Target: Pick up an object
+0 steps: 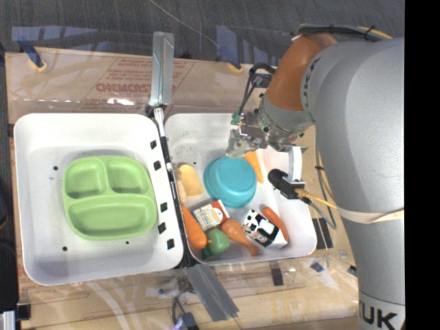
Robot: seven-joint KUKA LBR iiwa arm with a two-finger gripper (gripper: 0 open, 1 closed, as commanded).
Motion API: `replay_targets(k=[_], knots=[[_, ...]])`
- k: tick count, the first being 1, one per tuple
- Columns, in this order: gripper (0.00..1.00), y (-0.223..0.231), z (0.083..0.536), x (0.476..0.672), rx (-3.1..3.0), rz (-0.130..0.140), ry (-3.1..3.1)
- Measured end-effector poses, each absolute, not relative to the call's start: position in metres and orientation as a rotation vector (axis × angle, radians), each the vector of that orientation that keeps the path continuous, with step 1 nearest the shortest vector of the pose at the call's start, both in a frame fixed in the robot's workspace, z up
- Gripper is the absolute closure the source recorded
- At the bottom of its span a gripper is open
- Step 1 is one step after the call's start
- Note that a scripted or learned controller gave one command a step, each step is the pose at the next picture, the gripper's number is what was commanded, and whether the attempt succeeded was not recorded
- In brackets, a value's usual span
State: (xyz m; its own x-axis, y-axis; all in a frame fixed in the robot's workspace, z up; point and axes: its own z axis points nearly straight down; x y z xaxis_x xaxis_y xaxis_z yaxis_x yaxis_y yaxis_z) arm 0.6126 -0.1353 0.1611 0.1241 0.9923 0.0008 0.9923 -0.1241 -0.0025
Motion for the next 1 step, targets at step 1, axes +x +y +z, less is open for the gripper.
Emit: replay_targets(k=[1], knots=[[0.0,-0.129,0.1259,0.563,-2.614,-0.039,-1.784]])
